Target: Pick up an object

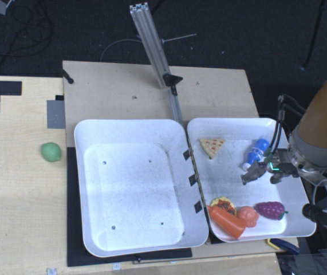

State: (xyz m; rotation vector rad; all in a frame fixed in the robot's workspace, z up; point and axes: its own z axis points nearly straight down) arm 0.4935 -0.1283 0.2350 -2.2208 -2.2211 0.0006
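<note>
The right bin holds several toy foods. A pizza slice lies at its back left and a blue bottle at its back right. Along the front lie a small burger, an orange carrot, a pink-red round fruit and a purple grape bunch. My gripper hangs over the right half of this bin, just in front of the blue bottle and behind the grapes. It is open, and I see only bare bin floor between its fingers.
The left bin sits beside the right one, joined to it by black clips. A green ball rests on the bench far left. A slanted aluminium rail rises behind the bins.
</note>
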